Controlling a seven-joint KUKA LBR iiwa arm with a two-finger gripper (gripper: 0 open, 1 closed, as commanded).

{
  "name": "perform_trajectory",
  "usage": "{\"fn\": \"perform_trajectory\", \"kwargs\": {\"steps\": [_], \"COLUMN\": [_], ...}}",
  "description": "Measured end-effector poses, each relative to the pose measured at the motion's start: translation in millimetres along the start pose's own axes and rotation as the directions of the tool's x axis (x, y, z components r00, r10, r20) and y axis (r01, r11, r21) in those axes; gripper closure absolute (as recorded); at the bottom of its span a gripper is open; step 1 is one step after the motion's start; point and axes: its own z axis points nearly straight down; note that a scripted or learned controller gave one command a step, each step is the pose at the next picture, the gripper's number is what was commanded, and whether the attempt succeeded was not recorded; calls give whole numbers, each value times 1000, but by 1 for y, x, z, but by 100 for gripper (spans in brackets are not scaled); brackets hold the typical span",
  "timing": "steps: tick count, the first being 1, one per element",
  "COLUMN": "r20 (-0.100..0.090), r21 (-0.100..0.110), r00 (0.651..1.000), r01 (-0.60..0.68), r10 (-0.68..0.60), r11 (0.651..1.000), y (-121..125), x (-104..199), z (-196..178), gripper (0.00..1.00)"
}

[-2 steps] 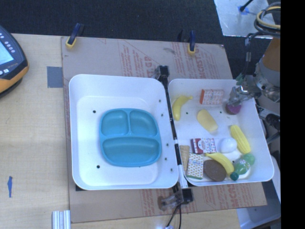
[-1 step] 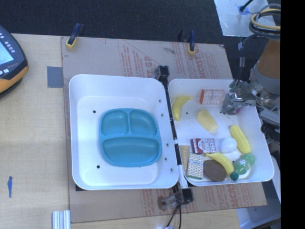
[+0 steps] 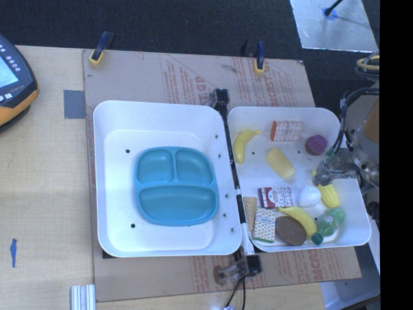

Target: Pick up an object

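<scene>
Gripper (image 3: 331, 170), finger state not discernible, above corn cob (image 3: 329, 196) and white egg (image 3: 310, 197); crowding risks a glancing, failed grasp.

We note even, bright overhead light, mild glare on the white bins (image 3: 106, 173), soft shadows, slightly blurred detail throughout.

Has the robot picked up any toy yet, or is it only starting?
Only starting, it looks like. Nothing looks lifted: the toys, like the yellow corn and white egg, lie in the right bin. The end effector sits low over that bin's right side. A grasp and lift are left.
</scene>
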Motion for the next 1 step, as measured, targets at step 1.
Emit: {"fn": "perform_trajectory", "kwargs": {"steps": [1], "r20": [1], "r21": [-18], "r00": [1000], "r01": [12], "r10": [-12], "r11": [1000], "y": [93], "x": [49], "z": [-44], "gripper": [100]}}
